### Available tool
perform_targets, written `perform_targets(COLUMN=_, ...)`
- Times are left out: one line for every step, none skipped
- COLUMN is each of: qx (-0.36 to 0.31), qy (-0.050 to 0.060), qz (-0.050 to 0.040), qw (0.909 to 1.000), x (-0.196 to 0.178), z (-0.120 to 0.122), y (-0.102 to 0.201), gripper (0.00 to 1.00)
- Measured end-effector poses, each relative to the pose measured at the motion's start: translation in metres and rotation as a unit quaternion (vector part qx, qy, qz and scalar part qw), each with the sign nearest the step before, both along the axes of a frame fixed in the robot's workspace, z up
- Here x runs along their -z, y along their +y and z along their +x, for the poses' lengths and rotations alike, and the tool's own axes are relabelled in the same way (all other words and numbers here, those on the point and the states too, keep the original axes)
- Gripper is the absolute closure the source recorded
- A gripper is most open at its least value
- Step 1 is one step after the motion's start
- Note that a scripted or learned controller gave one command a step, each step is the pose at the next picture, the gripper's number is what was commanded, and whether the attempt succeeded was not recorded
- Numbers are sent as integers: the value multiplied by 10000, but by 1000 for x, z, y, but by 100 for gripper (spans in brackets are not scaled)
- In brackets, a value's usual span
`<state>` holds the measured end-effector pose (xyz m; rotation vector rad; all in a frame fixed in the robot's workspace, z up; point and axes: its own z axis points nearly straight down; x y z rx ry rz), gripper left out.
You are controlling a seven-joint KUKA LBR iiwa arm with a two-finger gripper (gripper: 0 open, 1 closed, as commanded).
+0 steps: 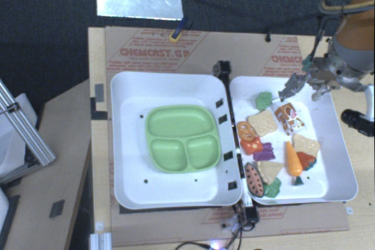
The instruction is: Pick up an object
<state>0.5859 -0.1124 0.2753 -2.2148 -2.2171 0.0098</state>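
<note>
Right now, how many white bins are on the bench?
2. The left bin holds a green tray; the right bin, beside it, holds toy food. No more seem hidden.

The picture's right edge cuts off the arm (356, 38), and we find the gripper (304, 89) blurred over the back edge of the right bin (343, 173). Near its front edge the carrot (292, 159) covers part of a tan wedge (308, 144); print on the packet (289, 118) is unreadable.

Bins (176, 82) — glossy white plastic.
</note>
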Motion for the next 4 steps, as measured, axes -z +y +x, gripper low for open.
perform_targets(qx=-10, qy=-58, qz=-7, qw=10000, x=-7, z=2, y=0, gripper=0)
perform_targets(qx=-1, qy=-32, qz=-2, qw=10000, x=55, z=-3, y=-1, gripper=0)
perform_targets(qx=-1, qy=-37, qz=-2, qw=10000, x=116, z=-8, y=1, gripper=0)
perform_targets(qx=0, qy=-40, qz=-2, qw=10000, x=169, z=-4, y=-8, gripper=0)
